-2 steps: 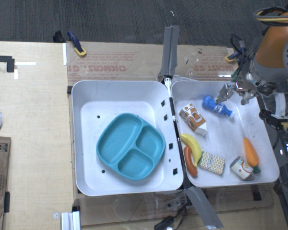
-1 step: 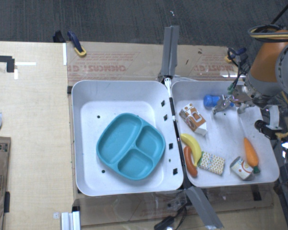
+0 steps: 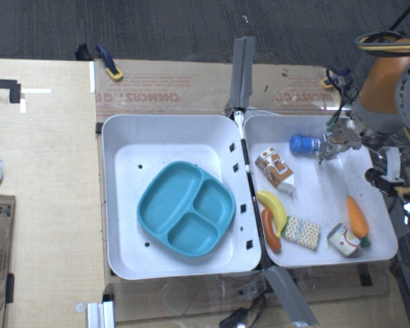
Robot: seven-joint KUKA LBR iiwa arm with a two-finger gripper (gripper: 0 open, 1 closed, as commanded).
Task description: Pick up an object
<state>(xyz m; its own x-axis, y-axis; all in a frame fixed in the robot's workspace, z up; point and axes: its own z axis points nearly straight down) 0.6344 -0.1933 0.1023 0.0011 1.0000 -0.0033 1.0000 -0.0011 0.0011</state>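
Observation:
My gripper [image 3: 326,152] hangs low over the back of the right bin [image 3: 379,183], on the grey arm with the orange band that reaches in from the right. Just to its left, touching or nearly touching it, a small blue bottle [image 3: 303,144] lies on its side. Further forward in the same bin are a white and brown carton [image 3: 275,169], a yellow banana [image 3: 276,209], a red sausage [image 3: 270,231], a speckled cracker [image 3: 301,232], an orange carrot [image 3: 357,216] and a small white cup [image 3: 344,240].
The left bin [image 3: 123,183] holds a blue divided plate [image 3: 186,208]. A grey divider post [image 3: 242,74] rises between the bins at the back. Clamps [image 3: 109,63] sit on the cardboard behind the bins.

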